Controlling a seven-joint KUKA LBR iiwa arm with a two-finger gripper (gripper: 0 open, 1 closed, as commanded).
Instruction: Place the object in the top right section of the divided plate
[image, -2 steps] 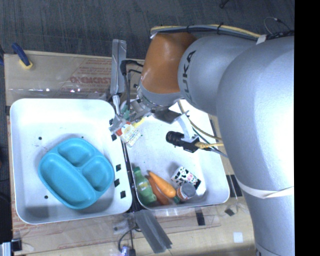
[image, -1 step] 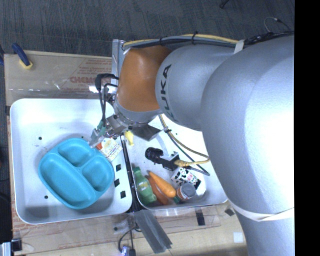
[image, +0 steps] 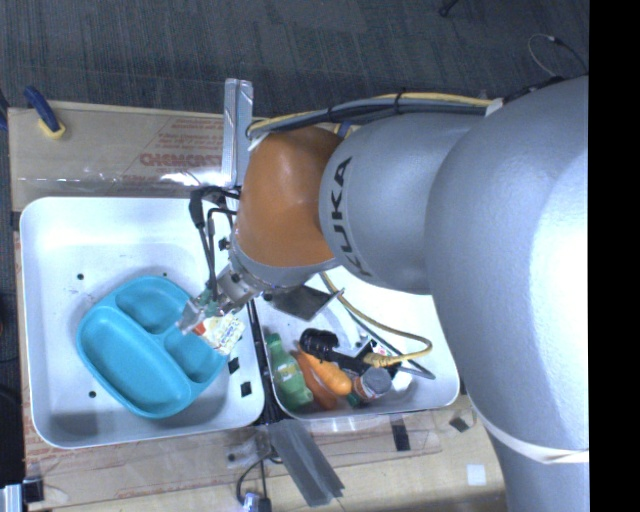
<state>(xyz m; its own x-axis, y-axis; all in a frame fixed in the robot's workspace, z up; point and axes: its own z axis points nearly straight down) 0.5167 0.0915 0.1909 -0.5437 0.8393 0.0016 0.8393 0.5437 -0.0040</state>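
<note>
The small white item with red and orange markings (image: 222, 332) sits at the right rim of the turquoise three-section plastic plate (image: 130, 365), which lies in the left white bin (image: 60, 240). The gripper (image: 205, 312) is directly above and touching or just beside this item; whether it is spread, pressed together or pinching the item cannot be told. The right white bin (image: 440, 385) contains a green bottle (image: 283, 368) beside an orange tapered object (image: 328, 380).
</note>
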